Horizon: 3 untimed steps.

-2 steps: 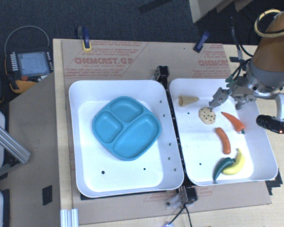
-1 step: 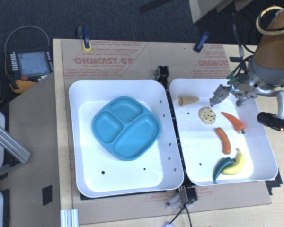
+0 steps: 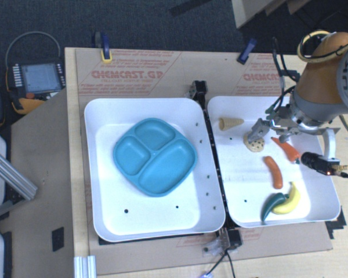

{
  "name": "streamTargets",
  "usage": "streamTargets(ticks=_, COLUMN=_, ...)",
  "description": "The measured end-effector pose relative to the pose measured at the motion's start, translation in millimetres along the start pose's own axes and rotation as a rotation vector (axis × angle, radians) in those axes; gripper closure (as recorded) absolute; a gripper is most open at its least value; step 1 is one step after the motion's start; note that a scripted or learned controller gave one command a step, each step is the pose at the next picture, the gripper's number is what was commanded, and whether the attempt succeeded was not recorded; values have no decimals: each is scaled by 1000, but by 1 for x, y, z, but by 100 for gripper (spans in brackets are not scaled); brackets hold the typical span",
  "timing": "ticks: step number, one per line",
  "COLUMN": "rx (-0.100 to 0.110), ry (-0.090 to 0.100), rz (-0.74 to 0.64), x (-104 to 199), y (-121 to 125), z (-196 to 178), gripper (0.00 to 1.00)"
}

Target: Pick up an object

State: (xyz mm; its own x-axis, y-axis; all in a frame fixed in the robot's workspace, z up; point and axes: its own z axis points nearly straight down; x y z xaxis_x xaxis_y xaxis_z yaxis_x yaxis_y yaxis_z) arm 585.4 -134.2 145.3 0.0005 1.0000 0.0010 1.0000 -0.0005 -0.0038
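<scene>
The jaws hang low over the far part of the right bin [image 3: 243, 213], but from here I cannot tell whether they are wide or narrow, and nothing is plainly caught between them. They sit just above a small round biscuit [image 3: 255, 145], which I would guess is the thing being tried for, since it lies by itself with bare floor around it.

At the near corner of the right bin a yellow banana [image 3: 289, 202] and a green pepper [image 3: 270, 205] lie pressed together, an awkward pair to separate. Further in, toward the bin's middle, an orange sausage [image 3: 273, 171] lies alone. Beyond it a carrot [image 3: 286, 149] rests close under the wrist of the arm [image 3: 322, 80], which leans in over the bin's far right side. Nearest the bin's far wall lies a pale cone [image 3: 230, 123], well apart from the rest.

Left of the right bin, the other bin [image 3: 145, 222] holds a blue divided plate [image 3: 155, 156].
</scene>
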Motion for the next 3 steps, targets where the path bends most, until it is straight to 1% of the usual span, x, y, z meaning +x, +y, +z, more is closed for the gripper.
streamTargets(ticks=1, rx=2, ry=0, rz=0, x=-7, y=0, z=46, gripper=0)
streamTargets(ticks=2, rx=1, ry=0, rz=0, x=-6, y=0, z=62, gripper=0)
streamTargets(ticks=3, rx=-3, ry=-1, rz=0, x=-6, y=0, z=50, gripper=100)
